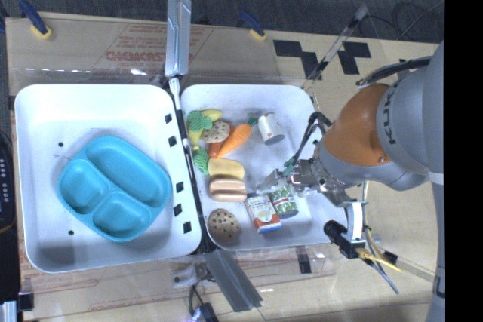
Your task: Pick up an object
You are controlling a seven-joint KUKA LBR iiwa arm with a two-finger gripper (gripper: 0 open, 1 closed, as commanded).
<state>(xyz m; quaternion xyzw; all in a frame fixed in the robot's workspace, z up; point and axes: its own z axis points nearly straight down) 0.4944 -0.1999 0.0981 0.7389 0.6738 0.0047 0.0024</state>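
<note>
The gripper (290,176) sits low in the right bin (302,98), right of the frame's centre, just above two small cartons (272,210); whether it is apart or clamped cannot be told, since the wrist hides it. The grey arm (392,139) with its orange band reaches in from the right. To the left lie a carrot (236,139), a hot dog (227,188), a cookie (223,225) and a small can (270,128). The left bin (45,109) bears a blue divided plate (113,187).
</note>
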